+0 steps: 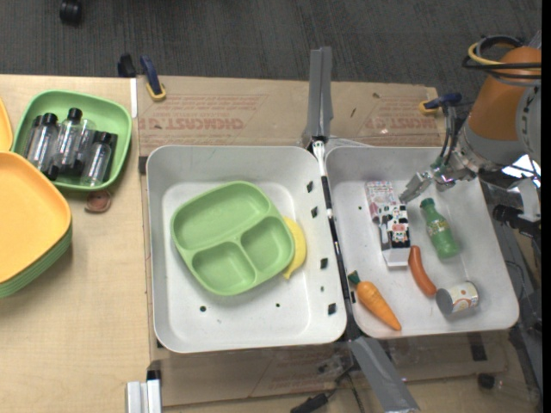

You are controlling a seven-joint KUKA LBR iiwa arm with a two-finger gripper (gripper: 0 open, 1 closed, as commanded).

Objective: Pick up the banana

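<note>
The yellow banana [297, 246] lies in the left bin [172, 317], mostly tucked under the right edge of a green divided plate [231, 237]; just a curved yellow strip shows. My gripper [417, 188] hangs over the upper part of the right bin [495, 312], far to the right of the banana. Its fingers look open with nothing between them, and it sits just above the green bottle [440, 229].
The right bin holds a small milk carton [396, 229], a pink packet [379, 198], a sausage [421, 270], a carrot [377, 305] and a small can [456, 298]. Left of the bins stand a green tray of bottles [72, 141] and orange plates [30, 226].
</note>
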